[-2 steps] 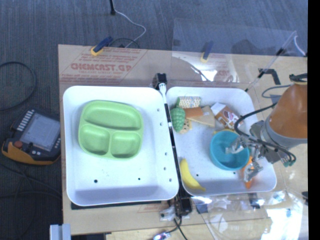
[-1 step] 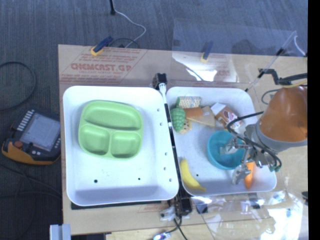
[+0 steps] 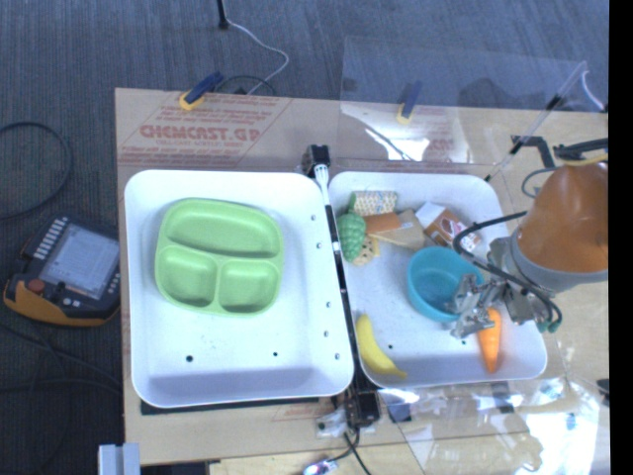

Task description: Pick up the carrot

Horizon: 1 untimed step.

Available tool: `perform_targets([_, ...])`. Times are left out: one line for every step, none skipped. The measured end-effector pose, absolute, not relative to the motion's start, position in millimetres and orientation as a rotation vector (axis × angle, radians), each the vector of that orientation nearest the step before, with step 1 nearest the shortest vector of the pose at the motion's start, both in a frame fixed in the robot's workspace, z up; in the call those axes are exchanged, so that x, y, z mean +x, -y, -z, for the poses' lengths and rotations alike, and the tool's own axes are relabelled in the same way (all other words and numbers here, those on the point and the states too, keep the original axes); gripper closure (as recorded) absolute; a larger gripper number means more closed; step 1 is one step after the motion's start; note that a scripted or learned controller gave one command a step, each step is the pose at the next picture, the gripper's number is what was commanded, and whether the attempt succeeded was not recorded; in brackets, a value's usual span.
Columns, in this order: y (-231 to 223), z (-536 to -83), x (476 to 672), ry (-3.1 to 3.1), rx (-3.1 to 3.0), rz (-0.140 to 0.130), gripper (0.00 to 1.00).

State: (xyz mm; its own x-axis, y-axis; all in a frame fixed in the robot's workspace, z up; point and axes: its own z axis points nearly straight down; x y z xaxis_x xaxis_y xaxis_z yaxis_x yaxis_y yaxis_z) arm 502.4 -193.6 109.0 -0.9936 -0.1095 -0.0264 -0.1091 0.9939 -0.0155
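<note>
step: closing in on carrot (image 3: 490,342) | carrot: near-right corner of right bin (image 3: 435,369), beside blue bowl (image 3: 438,281) | pincer (image 3: 473,317): just left of carrot, grip state unclear | next: shift right, straddle carrot

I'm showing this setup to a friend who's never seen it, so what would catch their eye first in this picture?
Probably the big green divided plate, alone in the left bin. Next, the arm's orange band at the right, above the crowded right bin, where the gripper sits between a blue bowl and the carrot near the front right corner. A banana lies at that bin's front left.
</note>
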Motion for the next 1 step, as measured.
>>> perform_targets([142.7, -142.0, 492.4, -3.138, -0.016, -0.003, 1.0])
